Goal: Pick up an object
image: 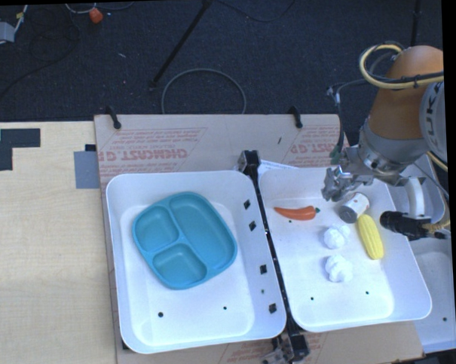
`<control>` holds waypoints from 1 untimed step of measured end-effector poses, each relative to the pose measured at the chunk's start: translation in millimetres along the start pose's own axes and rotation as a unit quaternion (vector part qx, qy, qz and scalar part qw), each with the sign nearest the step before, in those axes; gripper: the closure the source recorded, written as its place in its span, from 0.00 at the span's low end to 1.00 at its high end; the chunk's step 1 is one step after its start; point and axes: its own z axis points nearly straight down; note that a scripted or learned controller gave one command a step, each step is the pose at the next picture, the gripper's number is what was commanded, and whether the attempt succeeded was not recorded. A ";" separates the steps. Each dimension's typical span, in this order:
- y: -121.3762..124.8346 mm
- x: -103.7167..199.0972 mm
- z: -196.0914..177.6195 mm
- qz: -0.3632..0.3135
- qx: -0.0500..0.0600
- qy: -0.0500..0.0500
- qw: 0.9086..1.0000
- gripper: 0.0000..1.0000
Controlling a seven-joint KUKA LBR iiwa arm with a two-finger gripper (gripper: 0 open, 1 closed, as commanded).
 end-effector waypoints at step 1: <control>0.3 -1.6 -23.4 -0.002 0.002 0.001 1.000 1.00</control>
